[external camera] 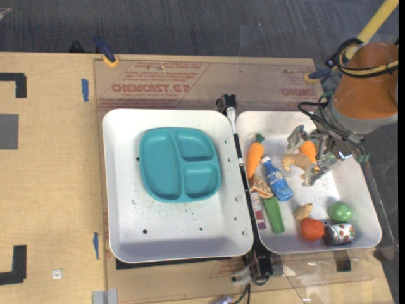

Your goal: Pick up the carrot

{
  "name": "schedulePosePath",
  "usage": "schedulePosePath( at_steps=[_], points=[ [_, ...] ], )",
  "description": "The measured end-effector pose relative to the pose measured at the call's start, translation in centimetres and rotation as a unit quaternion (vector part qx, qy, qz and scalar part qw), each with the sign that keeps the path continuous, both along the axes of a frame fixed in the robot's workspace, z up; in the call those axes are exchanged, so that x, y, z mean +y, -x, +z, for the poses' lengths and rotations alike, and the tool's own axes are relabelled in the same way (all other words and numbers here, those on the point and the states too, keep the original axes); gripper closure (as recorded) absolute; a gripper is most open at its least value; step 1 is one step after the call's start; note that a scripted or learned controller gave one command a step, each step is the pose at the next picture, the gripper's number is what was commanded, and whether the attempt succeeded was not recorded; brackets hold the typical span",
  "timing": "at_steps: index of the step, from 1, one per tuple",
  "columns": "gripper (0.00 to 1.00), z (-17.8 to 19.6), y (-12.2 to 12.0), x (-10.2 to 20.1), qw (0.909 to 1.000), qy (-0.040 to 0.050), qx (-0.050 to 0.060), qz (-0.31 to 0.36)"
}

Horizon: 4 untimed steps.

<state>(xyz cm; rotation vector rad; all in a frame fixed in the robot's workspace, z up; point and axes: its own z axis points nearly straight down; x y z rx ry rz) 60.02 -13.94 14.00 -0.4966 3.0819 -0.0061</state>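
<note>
So the carrot (254, 159) was lying untouched in the right bin (364, 198), up against its left wall, orange with a green top, beside a blue bottle (276, 179). Pickup hadn't happened yet. The gripper (319, 154) hovered well to its right; open or closed, couldn't tell.

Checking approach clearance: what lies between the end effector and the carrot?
In the camera view, bare white bin floor separates the end effector from the carrot; the blue bottle sits just below that stretch.
</note>
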Motion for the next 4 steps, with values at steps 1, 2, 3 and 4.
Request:
schedulePosePath(
  at_steps=[1,2,3,4],
  points=[
    [1.00,-4.1,-0.4,-0.7,0.9802,0.0021,0.004,0.198],
    [1.00,-4.9,4.8,-6.2,0.9280,0.0071,0.003,0.373],
    [1.00,-5.0,-4.6,-0.4,0.9065,0.0035,0.002,0.422],
    [1.00,-3.7,-4.9,-0.4,0.9081,0.0040,-0.004,0.419]
  ],
)
